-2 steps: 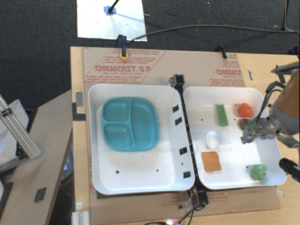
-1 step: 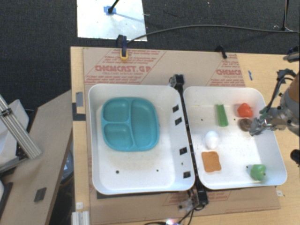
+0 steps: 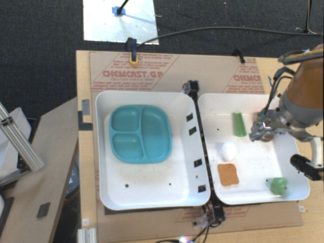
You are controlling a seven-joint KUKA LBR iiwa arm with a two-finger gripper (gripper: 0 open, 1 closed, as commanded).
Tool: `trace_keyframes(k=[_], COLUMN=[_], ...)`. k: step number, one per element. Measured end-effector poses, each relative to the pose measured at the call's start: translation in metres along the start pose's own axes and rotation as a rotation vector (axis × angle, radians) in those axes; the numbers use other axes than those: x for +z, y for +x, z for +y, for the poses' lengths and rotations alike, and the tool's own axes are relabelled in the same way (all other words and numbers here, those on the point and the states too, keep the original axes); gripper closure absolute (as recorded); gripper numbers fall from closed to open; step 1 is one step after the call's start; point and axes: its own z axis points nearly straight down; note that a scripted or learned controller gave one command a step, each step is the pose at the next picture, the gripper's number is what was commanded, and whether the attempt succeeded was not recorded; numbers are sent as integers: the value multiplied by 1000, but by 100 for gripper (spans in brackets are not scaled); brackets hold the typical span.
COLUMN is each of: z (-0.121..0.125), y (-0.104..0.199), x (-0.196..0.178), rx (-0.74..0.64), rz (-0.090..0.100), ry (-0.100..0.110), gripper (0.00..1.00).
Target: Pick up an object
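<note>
The right bin [image 3: 298,186] holds a green stick-shaped piece [image 3: 239,124] near its back, a white egg-like object [image 3: 228,150] in the middle, an orange flat square piece [image 3: 228,174] in front of it, and a green round object [image 3: 278,186] at the front right. My gripper [image 3: 262,129] hangs low in the right bin, just right of the green stick. Nothing shows between its tips.
In the left bin [image 3: 152,199] lies a teal divided plate [image 3: 140,134]. A divider with black clips [image 3: 197,135] runs between the bins. The grey and orange arm [image 3: 306,92] covers the right bin's back right corner.
</note>
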Motion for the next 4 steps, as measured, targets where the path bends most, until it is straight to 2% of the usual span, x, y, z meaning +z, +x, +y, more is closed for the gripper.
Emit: trace_keyframes(k=[1,2,3,4], z=[20,41,65,78], y=[41,93,142,202], x=[4,-8,1,-7], rx=[0,0,0,-1], rz=[0,1,1,2], ry=[1,-1,1,0], gripper=[100,100,100,100])
